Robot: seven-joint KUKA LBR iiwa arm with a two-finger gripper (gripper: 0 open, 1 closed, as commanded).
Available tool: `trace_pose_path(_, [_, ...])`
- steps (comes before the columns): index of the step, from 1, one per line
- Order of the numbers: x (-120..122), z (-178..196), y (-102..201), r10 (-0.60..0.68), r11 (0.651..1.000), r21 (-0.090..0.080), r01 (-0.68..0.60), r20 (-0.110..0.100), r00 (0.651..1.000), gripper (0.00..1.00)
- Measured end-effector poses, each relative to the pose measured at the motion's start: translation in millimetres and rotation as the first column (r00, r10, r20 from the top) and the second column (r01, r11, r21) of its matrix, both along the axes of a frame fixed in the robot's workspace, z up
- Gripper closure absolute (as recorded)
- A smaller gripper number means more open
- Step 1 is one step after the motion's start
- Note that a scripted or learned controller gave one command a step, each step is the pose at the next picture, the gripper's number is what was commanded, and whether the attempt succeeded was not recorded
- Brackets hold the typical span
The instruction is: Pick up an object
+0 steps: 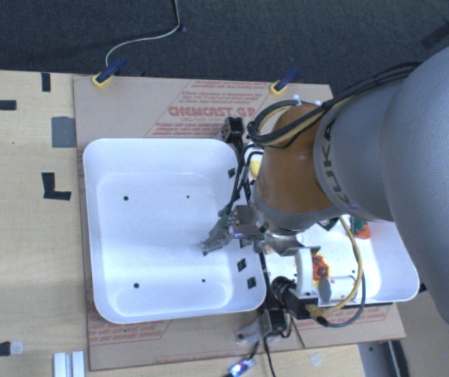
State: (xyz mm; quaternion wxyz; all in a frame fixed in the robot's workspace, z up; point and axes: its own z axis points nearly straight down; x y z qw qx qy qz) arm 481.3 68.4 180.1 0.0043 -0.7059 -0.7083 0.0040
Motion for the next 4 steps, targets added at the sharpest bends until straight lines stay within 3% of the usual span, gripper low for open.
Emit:
trace_pose_path(1, [2.5, 13.0, -2.0, -0.002, 1.000, 0.000, 0.002, 0.005, 1.000, 1.00])
trace_pose_path(2, [3.3, 126.9, 40.6, 0.005, 1.000, 0.004, -0.005, 0.021, 1.000, 1.00])
trace_pose_path(3, [2.2, 118.7, -19.6, -0.008, 1.000, -0.002, 0.008, 0.009, 1.000, 1.00])
trace_pose_path(4, [2.2, 134.3, -7.3, -0.001, 1.000, 0.000, 0.001, 0.011, 1.000, 1.00])
